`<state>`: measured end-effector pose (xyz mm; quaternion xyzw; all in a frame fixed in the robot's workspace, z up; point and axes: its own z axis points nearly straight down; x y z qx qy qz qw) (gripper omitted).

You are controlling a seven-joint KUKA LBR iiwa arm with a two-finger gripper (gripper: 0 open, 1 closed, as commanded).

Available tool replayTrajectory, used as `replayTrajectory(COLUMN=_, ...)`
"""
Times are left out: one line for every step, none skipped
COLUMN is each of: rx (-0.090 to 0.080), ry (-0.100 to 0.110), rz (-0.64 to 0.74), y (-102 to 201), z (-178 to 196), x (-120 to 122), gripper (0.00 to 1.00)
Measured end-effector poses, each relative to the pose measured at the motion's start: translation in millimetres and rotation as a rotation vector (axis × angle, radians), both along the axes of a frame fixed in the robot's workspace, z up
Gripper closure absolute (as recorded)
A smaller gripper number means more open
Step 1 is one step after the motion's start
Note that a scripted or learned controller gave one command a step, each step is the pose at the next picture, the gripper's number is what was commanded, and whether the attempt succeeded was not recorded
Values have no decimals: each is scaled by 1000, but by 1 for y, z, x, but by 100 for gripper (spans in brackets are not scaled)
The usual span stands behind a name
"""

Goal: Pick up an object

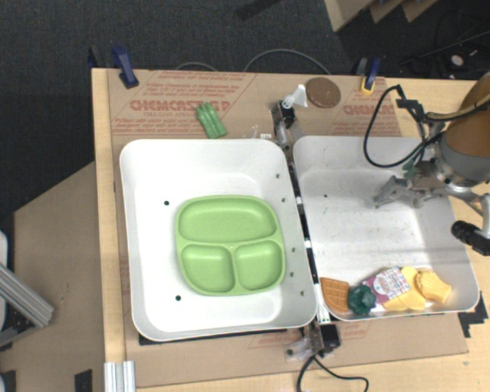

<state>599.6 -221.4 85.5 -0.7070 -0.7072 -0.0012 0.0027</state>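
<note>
Several small things lie bunched along the near wall of the right bin (343, 219): a brown waffle-like piece (334, 293), a dark green lump (361, 300), a pink and white packet (389, 283) and yellow pieces (431, 287). My gripper (402, 196) hangs over the far right part of this bin, well behind that pile. It is open and holds nothing. The arm's orange band (478, 117) sits at the right edge. In the left bin (147, 219) a green divided plate (228, 244) lies flat in the middle.
On the bench behind the bins lie a green clip (211, 121) and a brown disc (322, 93). Blue clamps (125, 65) hold the back edge. A black cable (380, 117) loops above the right bin's far side.
</note>
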Motion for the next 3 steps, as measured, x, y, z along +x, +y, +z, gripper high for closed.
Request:
replayTrajectory(rx=0, ry=-1, rz=2, y=1, z=-1, x=21, gripper=0)
replayTrajectory(rx=-9, ry=-12, rz=2, y=-3, z=68, x=52, gripper=0)
replayTrajectory(rx=3, ry=3, rz=1, y=1, z=-4, x=36, gripper=0)
